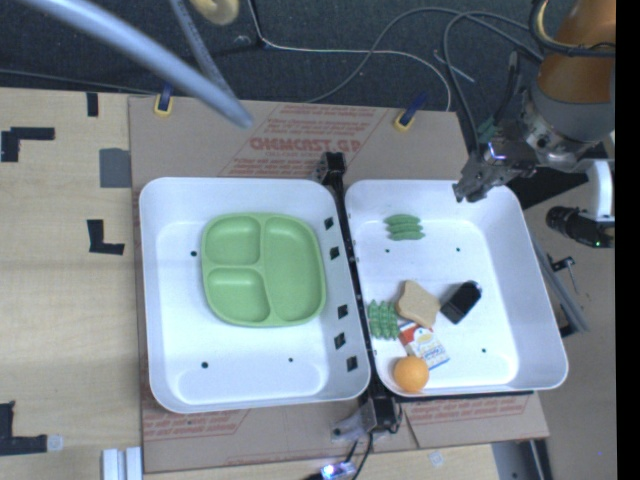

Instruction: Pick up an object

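Left bin (165, 298), far left of the end effector (475, 186), holds just a green tray (265, 270) with three compartments, lying flat mid-bin; looks like a parked drop target or distractor, well apart from the arm. Across the divider, right bin (520, 268) holds the pickable stuff, all below and left of the end effector. Green spiky piece (382, 319) sits against the divider wall, hard to approach from that side. Green pods (404, 228) lie alone near the bin's top, the item nearest the end effector, with open floor around them, so probably the easiest grab. Tan block (418, 304) is tilted, resting partly over a red-and-white carton (426, 348); an orange (410, 373) touches the carton at the bin's near edge, so that cluster is crowded and a grasp there risks nudging neighbours. Black item (460, 301) lies just beside the block, straight below the end effector. The end effector hangs over the bin's top-right rim, above the rim, not down among things, nothing visible between its fingers; open or closed, cannot tell, too dark and small. Judgement: pick not yet started, arm staged for a descent.
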Robot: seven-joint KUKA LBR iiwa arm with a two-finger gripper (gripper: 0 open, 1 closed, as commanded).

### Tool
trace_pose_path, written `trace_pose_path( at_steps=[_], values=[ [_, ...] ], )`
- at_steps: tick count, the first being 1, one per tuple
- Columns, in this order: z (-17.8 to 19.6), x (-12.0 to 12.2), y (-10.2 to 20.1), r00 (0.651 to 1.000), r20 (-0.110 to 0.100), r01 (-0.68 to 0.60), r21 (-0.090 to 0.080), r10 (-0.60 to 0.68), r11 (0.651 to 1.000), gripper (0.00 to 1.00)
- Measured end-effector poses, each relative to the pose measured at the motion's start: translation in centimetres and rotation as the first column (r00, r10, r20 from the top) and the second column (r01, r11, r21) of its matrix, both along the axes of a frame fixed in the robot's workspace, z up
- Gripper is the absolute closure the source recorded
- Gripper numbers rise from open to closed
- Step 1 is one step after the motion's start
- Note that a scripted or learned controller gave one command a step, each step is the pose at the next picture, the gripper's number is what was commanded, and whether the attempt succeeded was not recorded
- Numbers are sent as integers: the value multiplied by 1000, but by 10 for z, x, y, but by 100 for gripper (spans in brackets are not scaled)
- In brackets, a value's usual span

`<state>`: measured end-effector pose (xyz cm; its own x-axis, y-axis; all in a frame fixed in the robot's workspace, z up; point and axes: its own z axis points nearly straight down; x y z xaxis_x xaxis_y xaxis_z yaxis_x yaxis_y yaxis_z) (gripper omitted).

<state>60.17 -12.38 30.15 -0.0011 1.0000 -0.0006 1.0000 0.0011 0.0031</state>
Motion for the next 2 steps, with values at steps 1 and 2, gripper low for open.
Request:
trace_pose_path(
  at_steps=[1, 2],
  values=[
    [-4, -7, 51, 1000, -4, -3, 0, 3, 1000, 100],
    [-28, -22, 101, 1000, -5, -2, 0, 2, 1000, 100]
  ],
)
